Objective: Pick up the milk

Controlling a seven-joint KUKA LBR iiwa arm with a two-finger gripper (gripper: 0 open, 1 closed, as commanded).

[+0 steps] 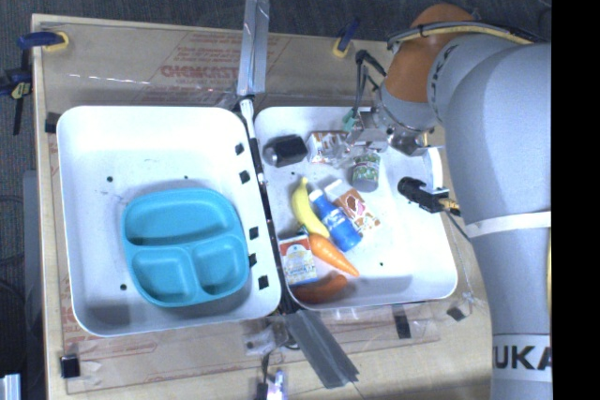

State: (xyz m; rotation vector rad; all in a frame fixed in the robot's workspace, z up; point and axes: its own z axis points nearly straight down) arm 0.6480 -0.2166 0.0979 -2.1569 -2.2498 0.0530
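One milk carton (300,259) lies at the right bin's (422,272) near-left edge beside the carrot (333,255), well apart from my gripper (364,140) at the far side; its state I cannot tell.

Blue tray (184,244) in L bin (84,136), banana (304,207), carrot (333,255) in R bin (427,272)
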